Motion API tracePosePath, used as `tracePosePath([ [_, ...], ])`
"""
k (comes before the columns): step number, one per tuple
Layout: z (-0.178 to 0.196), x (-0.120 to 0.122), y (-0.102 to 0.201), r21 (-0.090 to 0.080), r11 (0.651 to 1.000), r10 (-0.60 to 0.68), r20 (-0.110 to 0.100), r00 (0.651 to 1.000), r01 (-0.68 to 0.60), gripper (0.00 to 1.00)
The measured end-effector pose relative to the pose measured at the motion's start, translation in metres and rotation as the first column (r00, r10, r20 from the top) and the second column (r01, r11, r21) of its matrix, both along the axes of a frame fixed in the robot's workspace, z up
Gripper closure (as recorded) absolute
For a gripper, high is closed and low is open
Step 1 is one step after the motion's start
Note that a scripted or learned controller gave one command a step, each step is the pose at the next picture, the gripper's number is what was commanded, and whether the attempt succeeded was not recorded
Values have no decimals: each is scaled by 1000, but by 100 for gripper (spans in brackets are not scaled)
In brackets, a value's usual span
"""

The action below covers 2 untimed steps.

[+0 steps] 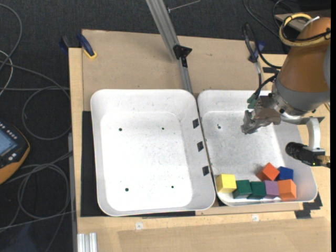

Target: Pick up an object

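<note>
We read this as a robotics lab: plywood bench (157, 51), two white bins (105, 140), loose cables (31, 93) on dark carpet, aluminium camera pole (165, 25) left of fingers.

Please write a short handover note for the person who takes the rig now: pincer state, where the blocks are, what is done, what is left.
Pincer: over the right bin, in its upper middle part, no block seen in it.
Blocks: all at the right bin's near edge, close together: yellow block, two green blocks, purple block, red block, blue block, orange block.
Done: nothing picked yet.
Left: move toward the near edge, grasp one block, lift.
</note>
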<state>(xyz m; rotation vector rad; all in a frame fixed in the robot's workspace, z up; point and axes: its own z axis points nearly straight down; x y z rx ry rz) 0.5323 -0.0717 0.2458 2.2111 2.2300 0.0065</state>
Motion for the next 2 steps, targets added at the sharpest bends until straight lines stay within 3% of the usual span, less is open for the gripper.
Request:
tracePosePath([
  [2, 8, 43, 103, 0, 1000, -1, -1, 1000, 1, 100],
])
